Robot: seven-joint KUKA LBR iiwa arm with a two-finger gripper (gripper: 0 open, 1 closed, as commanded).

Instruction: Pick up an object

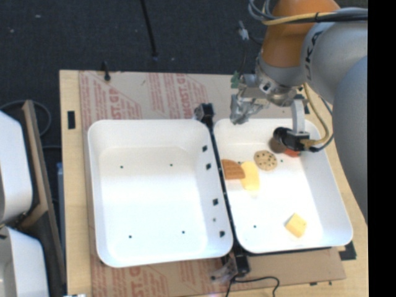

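Observation:
The right bin [322, 184] holds a round cookie with dark chips [265, 159], an orange-brown slab [232, 169], a pale yellow block [250, 176] touching that slab, a yellow cube [296, 225] near the front, and a dark brown and red item [286, 141] by the far right wall. My gripper [242, 111] hangs over the far left corner of the right bin, above and behind the cookie. Nothing shows between its fingers.
The left bin [105, 166] sits beside the right one, with a black divider strip [215, 172] along the shared edge. Both rest on a cardboard sheet [148, 94] over the bench. A cable [318, 138] loops near the dark item.

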